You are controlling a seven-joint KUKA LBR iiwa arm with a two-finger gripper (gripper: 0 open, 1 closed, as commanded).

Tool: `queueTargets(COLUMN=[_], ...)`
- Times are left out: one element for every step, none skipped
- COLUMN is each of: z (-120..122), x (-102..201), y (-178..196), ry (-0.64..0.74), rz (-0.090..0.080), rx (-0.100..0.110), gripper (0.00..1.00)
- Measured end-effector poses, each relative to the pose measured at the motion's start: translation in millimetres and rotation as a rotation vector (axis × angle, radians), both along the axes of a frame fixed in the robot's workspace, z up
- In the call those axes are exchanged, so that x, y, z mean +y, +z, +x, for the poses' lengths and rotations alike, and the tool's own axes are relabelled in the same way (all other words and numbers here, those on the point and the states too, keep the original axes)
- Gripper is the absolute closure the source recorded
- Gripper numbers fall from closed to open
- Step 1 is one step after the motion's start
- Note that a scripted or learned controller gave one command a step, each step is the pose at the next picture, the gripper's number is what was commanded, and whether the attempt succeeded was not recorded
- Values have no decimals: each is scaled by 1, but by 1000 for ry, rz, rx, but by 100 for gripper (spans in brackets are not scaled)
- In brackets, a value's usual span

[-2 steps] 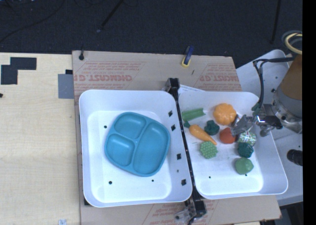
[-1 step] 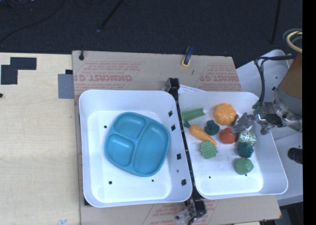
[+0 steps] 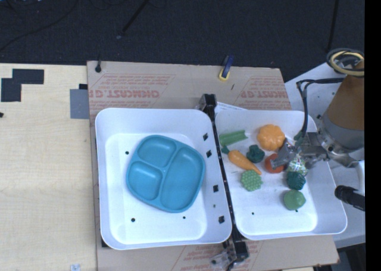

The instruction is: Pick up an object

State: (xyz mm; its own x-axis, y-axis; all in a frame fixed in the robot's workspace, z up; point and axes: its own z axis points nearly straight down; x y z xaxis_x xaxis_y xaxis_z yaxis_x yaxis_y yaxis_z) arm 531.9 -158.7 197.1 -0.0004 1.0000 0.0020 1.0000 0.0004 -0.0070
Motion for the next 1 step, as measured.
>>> queueTargets(z=[-5], x=[10], y=[-49], ry=[0], rz=[1], rx=[1], gripper=[0])
